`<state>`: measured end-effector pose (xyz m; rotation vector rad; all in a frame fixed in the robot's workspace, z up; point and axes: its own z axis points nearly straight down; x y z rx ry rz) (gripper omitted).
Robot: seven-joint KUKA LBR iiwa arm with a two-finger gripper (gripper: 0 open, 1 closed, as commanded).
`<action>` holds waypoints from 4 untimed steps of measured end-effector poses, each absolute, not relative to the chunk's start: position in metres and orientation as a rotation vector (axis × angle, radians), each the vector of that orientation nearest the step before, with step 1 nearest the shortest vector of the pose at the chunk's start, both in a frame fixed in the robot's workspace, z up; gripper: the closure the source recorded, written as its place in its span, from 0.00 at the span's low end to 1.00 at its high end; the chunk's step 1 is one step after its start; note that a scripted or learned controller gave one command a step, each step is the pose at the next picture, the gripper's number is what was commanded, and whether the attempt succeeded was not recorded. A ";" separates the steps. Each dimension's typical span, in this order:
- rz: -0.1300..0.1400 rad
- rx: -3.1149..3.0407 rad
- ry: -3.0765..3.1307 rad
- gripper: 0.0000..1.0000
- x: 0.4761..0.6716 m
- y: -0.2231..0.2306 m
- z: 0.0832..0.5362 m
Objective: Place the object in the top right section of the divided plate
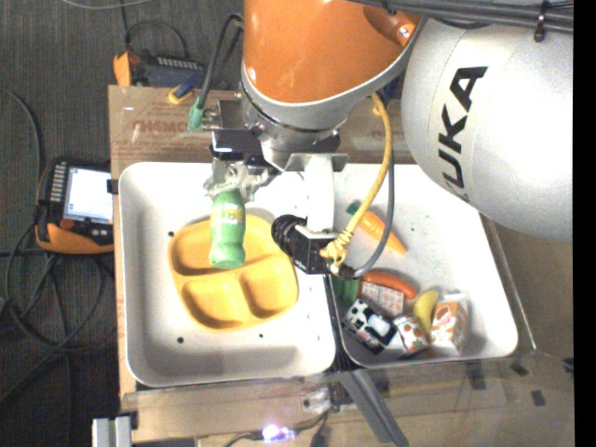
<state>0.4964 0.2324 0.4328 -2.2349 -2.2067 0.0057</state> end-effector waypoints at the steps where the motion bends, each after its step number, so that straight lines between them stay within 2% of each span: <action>1: 0.004 -1.714 -2.633 1.00 0.484 0.233 0.434; 2: 0.003 -1.713 -2.633 0.00 0.484 0.234 0.434; 3: 0.005 -1.710 -2.634 1.00 0.484 0.235 0.443; 4: 0.005 -1.710 -2.634 0.00 0.484 0.235 0.443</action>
